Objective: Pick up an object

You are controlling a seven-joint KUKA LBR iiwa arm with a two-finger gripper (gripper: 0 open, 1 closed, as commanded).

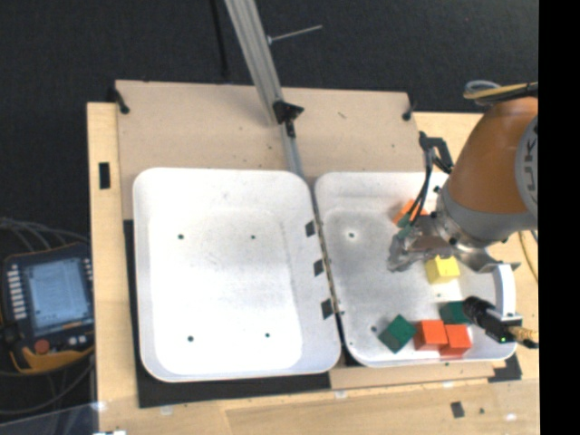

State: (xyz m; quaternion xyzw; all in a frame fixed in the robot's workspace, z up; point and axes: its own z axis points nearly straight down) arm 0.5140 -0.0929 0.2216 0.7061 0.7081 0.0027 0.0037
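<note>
The yellow block (442,268) is the piece I am watching: it sits in the right bin (362,198), toward that bin's right side, squarish, so I read no useful long axis on it. From the gripper (404,252) it lies just to the right and a touch lower in the camera view, close beside but, as far as I can judge, not between the fingers.

The gripper itself is a grey blur under the arm's wrist (489,175), low over the bin floor, and I cannot tell how it is set or whether it touches anything (the slant of the camera does me no favours here). I would not call anything held.

An orange piece (408,212) pokes out just above the gripper, partly hidden by the arm. Further down, along the bin's lower edge, lie a green block (395,333), two orange-red blocks (444,335) side by side, and a darker green block (453,313) above them. The left bin (145,243) lies well apart.
</note>
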